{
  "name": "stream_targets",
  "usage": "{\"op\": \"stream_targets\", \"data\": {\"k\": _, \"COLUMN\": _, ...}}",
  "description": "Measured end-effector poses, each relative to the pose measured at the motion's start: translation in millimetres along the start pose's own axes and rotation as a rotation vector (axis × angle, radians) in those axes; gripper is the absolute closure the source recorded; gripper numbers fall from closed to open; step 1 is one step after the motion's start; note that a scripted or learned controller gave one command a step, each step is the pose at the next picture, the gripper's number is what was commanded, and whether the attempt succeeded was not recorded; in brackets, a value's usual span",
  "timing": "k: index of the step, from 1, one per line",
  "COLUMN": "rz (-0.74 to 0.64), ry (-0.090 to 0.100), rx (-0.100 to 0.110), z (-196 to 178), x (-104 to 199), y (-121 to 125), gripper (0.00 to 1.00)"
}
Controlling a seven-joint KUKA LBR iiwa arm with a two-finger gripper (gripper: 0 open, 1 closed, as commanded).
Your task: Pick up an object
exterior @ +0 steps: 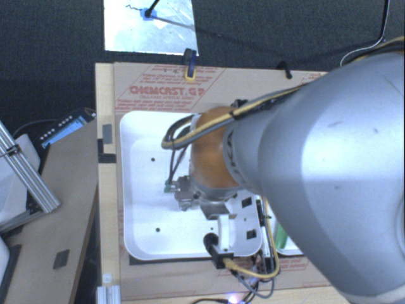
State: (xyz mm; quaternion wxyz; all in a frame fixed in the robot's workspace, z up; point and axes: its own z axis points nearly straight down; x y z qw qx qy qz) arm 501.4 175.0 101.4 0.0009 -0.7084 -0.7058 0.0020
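We view the scene from above, at a slant. The grey arm point(329, 170) enters from the right and covers most of the right half; its orange band point(209, 154) sits over the middle of the left white bin point(142, 170), with dark cables point(180, 132) looping beside it. Below the band we see the wrist and its white mounting plate point(237, 233), which reaches to the bin's near rim. The gripper point(183, 194) hangs low over the bin floor; we cannot tell how it stands, as the wrist hides it from us. A green object point(280, 238) shows as a sliver just right of the plate, in the right bin. The bins rest on a brown board point(168, 87) on the worktop point(69, 189). A yellow clamp point(190, 65) grips the board's far edge.
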Motion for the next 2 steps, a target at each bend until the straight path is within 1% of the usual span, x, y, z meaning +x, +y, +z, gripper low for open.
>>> {"op": "stream_targets", "data": {"k": 1, "rz": -0.011, "ry": 0.006, "rx": -0.010, "z": -48, "x": 52, "y": 30, "gripper": 1.00}}
{"op": "stream_targets", "data": {"k": 2, "rz": -0.009, "ry": 0.001, "rx": -0.001, "z": -41, "x": 60, "y": 2, "gripper": 1.00}}
